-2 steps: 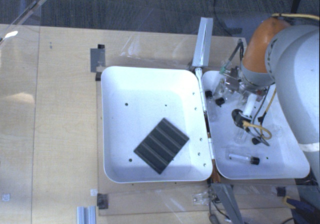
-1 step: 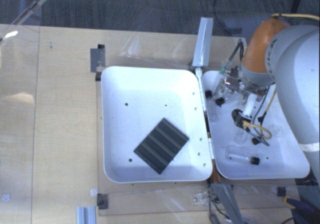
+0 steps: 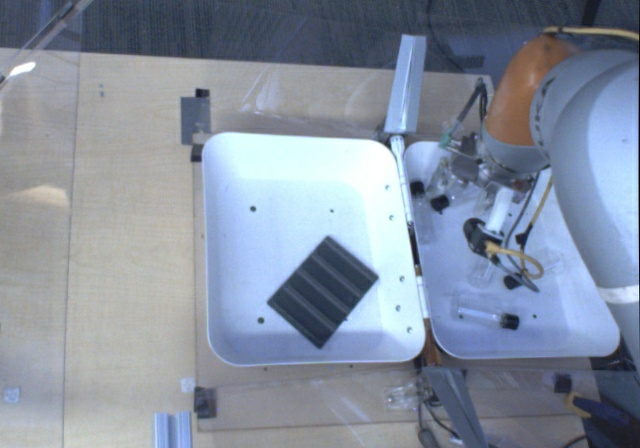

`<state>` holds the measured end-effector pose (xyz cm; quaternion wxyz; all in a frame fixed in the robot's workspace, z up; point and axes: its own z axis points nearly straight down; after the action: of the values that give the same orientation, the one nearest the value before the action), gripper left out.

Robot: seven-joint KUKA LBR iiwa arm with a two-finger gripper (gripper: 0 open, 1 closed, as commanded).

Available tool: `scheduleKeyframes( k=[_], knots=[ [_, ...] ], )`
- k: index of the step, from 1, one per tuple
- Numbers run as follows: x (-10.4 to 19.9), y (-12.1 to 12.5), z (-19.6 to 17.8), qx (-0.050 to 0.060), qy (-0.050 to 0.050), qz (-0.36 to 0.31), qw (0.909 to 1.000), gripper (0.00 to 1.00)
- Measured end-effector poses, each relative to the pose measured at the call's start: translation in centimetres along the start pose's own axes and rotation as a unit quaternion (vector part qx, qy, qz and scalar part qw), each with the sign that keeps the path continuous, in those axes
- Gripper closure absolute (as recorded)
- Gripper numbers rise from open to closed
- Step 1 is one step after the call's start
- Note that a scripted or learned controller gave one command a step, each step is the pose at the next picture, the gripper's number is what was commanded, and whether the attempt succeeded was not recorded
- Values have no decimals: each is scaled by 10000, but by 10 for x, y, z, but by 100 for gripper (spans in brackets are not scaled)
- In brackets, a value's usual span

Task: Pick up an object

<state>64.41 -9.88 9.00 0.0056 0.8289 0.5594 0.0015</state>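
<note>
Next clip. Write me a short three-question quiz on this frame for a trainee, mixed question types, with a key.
1. True or false: the dark ribbed pad lies in the right bin.
2. Multiple choice: the gripper is above
A. the left bin
B. the right bin
C. the bare bench
3. Short answer: name one small item that lies near the right bin's front edge.

Key
1. False: it lies in the left bin, turned at a slant to the walls.
2. B
3. A clear tube with a dark cap.
</note>
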Motion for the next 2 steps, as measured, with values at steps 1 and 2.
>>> scheduleKeyframes(
  k=[1, 2],
  knots=[
    [0, 0, 0, 0, 0, 0, 10000, 0],
    [0, 0, 0, 0, 0, 0, 10000, 0]
  ],
)
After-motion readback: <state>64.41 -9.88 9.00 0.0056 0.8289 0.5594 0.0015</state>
